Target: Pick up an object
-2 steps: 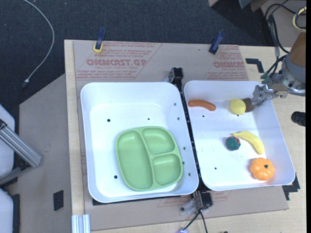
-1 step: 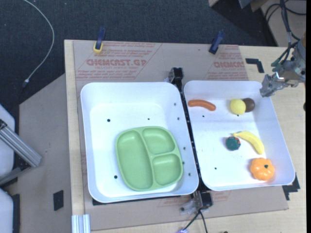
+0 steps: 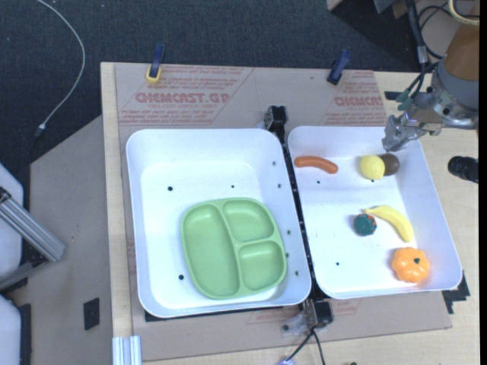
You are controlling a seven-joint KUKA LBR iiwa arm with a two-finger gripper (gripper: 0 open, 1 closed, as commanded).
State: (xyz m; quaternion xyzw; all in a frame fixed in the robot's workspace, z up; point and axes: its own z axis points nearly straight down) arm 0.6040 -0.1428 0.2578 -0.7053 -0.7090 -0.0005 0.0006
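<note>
The right bin [image 3: 426, 185] holds an orange sausage [image 3: 316, 163], a yellow lemon [image 3: 372, 167] with a brown kiwi [image 3: 390, 164] touching its right side, a banana [image 3: 394, 220], a small teal and red fruit [image 3: 364, 224] and an orange pumpkin [image 3: 411, 265]. My gripper [image 3: 397, 137] hangs over the far right part of that bin, just above and behind the kiwi and lemon. Nothing shows between its fingers.
The left bin [image 3: 144, 204] holds a green three-compartment tray [image 3: 232, 245]. Black clamps [image 3: 275, 117] sit at the seam between the bins. Blue clips [image 3: 338, 67] pin the cardboard at the far edge.
</note>
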